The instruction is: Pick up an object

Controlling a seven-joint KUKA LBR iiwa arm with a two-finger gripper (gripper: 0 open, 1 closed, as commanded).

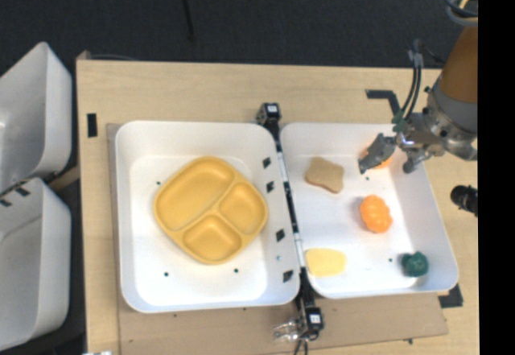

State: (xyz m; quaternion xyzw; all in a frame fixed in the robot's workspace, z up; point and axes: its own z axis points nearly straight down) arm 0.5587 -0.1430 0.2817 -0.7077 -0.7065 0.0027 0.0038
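We've got the gripper over the right bin's far side, fingers apart with a small orange piece seemingly between them, can't confirm grip; orange ball just below, tan piece left.

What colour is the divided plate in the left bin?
Yellow; the plate shows best in the camera view.
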